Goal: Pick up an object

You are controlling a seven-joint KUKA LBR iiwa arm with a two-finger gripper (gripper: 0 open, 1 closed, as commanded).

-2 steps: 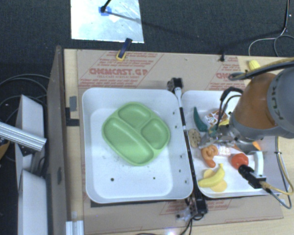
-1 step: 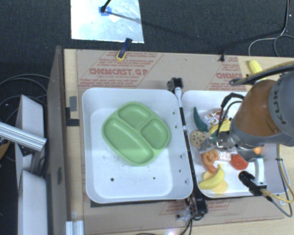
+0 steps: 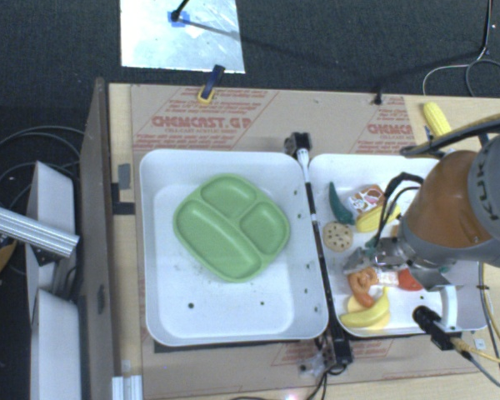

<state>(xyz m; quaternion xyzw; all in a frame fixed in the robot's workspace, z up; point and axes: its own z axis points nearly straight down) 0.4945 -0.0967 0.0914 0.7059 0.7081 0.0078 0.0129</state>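
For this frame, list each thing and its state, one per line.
green divided plate: flat in the left bin, compartments bare.
cookie: flat in the right bin.
banana: lying by that bin's near wall.
gripper: low over the orange toy.

One camera is in use, fixed above the bench (image 3: 258, 115) and looking down at a slant — the far edge of the bench lies toward the top of the frame, the near edge toward the bottom. The framing is moderately wide: both white bins fall inside it, the left bin (image 3: 162, 307) near centre and the right bin (image 3: 325, 173) toward the right side. Dark floor (image 3: 358, 23) shows beyond the bench at the top, and cables (image 3: 21, 152) and a white box (image 3: 54, 223) lie off its left side. The arm (image 3: 454, 207) enters from the right edge of the frame and hides part of the right bin — no second view covers that portion.
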